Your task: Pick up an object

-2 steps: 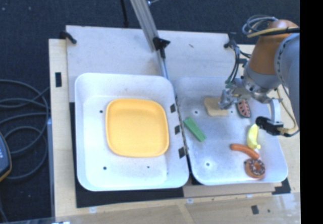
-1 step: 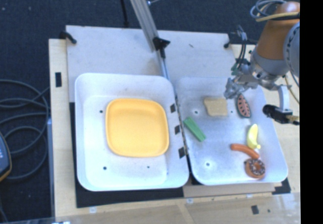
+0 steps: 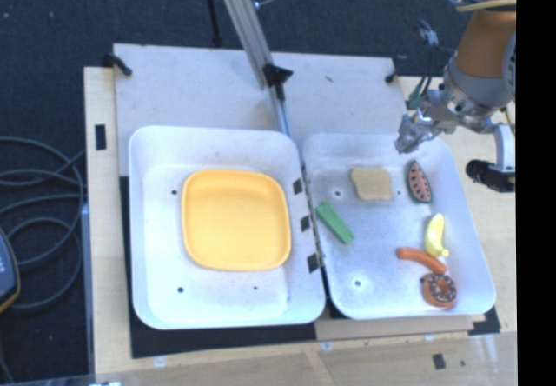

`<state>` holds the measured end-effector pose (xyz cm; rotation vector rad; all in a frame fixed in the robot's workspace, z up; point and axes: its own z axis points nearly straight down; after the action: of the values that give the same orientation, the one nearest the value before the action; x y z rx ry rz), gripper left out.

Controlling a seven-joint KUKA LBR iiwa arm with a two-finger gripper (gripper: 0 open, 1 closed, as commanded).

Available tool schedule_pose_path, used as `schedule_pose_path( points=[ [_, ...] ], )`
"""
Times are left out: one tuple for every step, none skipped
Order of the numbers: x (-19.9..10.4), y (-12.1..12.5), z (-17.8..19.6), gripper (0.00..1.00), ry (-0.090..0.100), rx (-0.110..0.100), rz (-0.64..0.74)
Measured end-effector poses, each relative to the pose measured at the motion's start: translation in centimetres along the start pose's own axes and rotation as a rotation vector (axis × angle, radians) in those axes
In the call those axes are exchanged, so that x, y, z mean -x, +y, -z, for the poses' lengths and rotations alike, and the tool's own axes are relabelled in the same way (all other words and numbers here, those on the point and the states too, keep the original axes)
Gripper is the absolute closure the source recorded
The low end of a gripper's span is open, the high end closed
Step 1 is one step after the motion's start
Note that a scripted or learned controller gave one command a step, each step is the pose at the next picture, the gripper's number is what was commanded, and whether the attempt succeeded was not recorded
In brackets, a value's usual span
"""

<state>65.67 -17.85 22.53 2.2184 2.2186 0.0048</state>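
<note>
Toast slice lies flat in the right bin, nearest the gripper hovering above the bin's far edge; looks light, stiff, thin; best pinched across its short sides; the pincer's state I cannot tell.
</note>
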Motion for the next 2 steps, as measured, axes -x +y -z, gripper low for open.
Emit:
schedule_pose_path(
  points=[
    [0.2,-0.8,5.8,1.0,0.0,0.001,-0.001],
    [-4.4,-2.9,4.2,1.0,0.001,-0.005,0.002]
  ],
)
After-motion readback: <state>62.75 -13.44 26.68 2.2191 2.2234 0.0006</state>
